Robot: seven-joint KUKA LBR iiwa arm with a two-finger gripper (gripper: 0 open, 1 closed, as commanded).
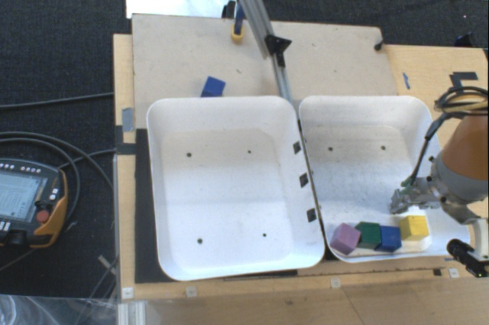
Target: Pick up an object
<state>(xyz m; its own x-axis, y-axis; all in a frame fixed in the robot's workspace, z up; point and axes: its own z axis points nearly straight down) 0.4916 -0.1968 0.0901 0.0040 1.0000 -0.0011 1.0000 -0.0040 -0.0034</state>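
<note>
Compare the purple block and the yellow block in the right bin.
The purple block lies at the row's left end, away from the gripper; the yellow block sits at the right end, just below it. Purple looks tilted, yellow squarer. Both are small cubes near the right white bin's front wall.

4 blocks (378, 235), 2 bins (229, 111)

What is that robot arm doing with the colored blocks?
The robot arm's gripper is reaching into the right bin, just above four blocks in its near corner: purple, green, blue and yellow. It hasn't picked one up yet. Another blue block lies on the bench behind the left bin.
</note>
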